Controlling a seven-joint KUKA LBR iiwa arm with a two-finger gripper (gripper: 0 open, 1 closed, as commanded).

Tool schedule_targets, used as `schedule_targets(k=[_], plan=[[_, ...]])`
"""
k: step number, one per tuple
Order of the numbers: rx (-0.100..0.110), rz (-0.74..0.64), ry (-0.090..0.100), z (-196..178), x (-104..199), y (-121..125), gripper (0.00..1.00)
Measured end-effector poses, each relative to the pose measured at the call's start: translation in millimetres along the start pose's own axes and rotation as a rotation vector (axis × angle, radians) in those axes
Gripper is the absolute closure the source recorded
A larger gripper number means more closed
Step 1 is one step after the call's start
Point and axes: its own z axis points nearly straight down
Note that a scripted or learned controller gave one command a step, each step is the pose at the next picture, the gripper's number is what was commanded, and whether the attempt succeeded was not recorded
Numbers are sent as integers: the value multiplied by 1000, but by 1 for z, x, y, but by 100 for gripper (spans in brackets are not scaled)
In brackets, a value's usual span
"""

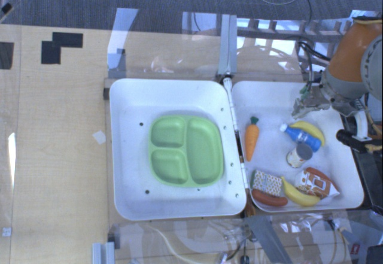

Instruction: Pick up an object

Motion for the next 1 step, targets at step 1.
schedule_targets(k=[1], plan=[[9,76,0,-106,-18,16,100]])
